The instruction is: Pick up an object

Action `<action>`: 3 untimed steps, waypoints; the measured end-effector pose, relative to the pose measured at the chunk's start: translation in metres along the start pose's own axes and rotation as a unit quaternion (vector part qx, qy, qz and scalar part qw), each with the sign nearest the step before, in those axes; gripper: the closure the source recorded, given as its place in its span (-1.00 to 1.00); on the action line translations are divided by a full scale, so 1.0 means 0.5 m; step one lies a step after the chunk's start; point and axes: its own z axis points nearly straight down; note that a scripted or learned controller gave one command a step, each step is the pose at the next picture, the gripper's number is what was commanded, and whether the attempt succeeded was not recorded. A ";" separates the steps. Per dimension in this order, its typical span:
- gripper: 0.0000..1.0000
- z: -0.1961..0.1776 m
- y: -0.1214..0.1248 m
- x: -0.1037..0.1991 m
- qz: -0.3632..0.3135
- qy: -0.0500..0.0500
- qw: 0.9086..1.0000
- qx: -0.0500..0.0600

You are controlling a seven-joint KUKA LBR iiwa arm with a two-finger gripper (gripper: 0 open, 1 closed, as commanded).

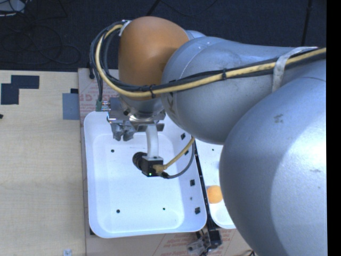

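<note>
the grey arm's two-finger gripper (123,134) hung over the shallow white left bin (106,217); whether it was open or closed could not be told. a small orange ball (214,194) sat in the right bin (226,220), well apart, so a grasp here would likely close on nothing.

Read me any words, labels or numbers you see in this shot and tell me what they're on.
Nothing can be read with confidence.
Red print on the cardboard under the left bin: too blurred and partly hidden.
Red marks on the cardboard edge behind that bin: too small to read.
No legible text on the arm.
</note>
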 end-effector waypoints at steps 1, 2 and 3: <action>1.00 0.039 -0.014 -0.004 0.002 -0.002 1.000 0.002; 1.00 -0.193 0.064 -0.002 0.000 0.001 1.000 -0.006; 1.00 -0.160 -0.018 -0.006 0.001 -0.002 1.000 0.002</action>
